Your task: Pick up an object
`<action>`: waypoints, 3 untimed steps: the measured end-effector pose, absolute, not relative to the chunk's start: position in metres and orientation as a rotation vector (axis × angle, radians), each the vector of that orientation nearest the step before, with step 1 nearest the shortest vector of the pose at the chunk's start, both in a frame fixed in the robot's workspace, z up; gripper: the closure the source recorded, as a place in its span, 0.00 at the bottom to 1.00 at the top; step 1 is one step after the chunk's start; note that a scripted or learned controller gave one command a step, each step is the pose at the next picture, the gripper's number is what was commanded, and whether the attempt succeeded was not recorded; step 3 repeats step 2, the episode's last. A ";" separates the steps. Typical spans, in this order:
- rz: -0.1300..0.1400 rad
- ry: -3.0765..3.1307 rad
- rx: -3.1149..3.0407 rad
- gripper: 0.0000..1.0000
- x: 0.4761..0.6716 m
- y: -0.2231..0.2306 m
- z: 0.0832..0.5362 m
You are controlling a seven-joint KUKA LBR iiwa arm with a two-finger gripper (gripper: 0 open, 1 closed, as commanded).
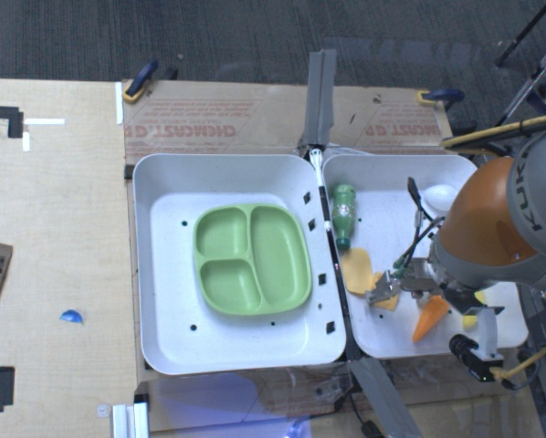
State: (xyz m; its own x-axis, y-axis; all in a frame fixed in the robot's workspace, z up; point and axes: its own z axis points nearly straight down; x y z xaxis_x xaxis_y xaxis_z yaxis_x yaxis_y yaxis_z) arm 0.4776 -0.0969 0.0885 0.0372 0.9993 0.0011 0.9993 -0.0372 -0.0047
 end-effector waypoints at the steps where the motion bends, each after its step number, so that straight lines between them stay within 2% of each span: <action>1: 0.009 -2.172 -2.264 1.00 0.478 -0.099 0.095; 2: 0.011 -2.160 -2.276 1.00 0.550 -0.038 0.188; 3: 0.011 -2.160 -2.276 1.00 0.550 -0.038 0.188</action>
